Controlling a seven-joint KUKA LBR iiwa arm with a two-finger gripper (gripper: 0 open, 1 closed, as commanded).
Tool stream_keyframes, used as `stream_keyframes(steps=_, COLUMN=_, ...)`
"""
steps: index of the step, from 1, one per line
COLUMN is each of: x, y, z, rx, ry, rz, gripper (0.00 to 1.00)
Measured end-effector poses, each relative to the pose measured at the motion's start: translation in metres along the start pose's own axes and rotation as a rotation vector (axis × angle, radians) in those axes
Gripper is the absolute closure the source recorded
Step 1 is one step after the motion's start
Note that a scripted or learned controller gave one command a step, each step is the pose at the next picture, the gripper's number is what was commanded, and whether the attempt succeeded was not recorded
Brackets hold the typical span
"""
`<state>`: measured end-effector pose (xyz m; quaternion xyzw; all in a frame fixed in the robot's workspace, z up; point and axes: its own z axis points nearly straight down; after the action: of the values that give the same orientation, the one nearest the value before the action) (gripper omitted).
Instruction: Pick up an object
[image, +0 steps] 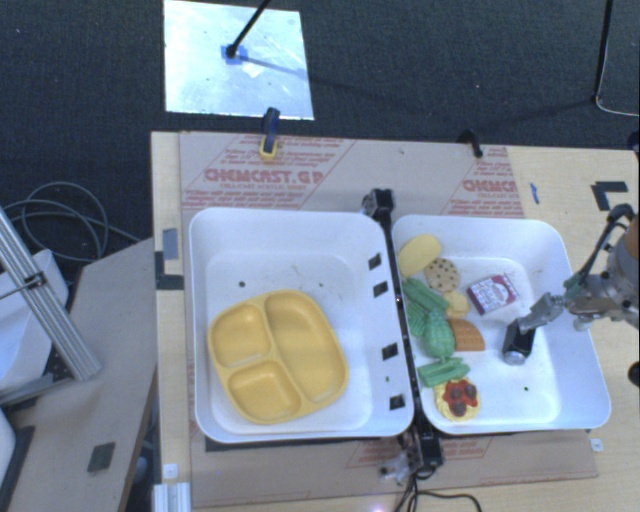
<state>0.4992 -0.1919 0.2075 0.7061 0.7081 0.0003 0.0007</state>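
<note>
White plastic of the right bin (565, 395) lies bare under the claw (518, 345), open or shut I cannot tell, and the red packet (492, 293) sits near but apart, so the claw may grab nothing.

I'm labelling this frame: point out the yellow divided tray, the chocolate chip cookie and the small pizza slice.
Yellow divided plastic tray (277, 354), camera view, centre ridge.
Round chocolate chip cookie (441, 274), camera view, top face.
Small toy pizza slice (458, 399), camera view, red topping.
</note>
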Motion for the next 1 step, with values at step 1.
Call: stream_keyframes(steps=1, x=-0.0143, y=0.086, z=0.1256, rx=-0.007, ry=-0.001, rz=-0.005, gripper=0.0)
